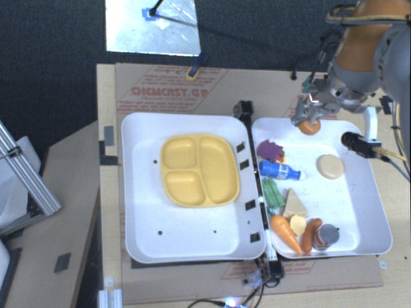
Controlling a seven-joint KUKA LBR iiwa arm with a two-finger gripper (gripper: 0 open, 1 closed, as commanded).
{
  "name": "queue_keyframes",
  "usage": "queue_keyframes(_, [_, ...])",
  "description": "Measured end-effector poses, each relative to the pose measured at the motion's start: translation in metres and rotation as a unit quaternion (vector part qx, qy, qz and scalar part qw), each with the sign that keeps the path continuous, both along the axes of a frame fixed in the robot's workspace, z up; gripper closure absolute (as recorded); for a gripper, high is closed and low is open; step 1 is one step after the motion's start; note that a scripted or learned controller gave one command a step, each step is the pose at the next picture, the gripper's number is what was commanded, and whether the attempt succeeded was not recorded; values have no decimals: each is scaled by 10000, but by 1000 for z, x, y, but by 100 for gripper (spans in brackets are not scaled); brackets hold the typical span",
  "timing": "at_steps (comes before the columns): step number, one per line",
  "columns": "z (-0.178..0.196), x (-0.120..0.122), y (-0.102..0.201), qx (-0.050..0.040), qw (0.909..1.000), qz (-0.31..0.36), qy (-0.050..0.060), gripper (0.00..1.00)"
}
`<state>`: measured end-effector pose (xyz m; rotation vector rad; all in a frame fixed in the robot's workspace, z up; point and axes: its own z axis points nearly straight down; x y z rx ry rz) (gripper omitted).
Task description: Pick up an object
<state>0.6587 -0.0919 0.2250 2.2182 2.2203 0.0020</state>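
Observation:
My gripper hangs over the far edge of the right bin, reaching in from the upper right. A small round orange object sits between its fingertips, and the fingers are closed on its top. Lower in the same bin lie a purple grape bunch, a blue bottle, a beige round piece, a green item, a pale wedge, a carrot, a brown-red sausage and a small can.
The left bin holds a yellow divided plate. A black divider runs between the bins. A black fitting sticks out of the arm over the right bin's far right corner. A shiny sheet lies beyond the bench.

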Motion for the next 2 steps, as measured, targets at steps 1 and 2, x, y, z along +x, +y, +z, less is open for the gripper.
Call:
queue_keyframes(1, [-10,3,8,2,10000,19,5,100])
queue_keyframes(2, [6,7,0,2,10000,5,-7,100])
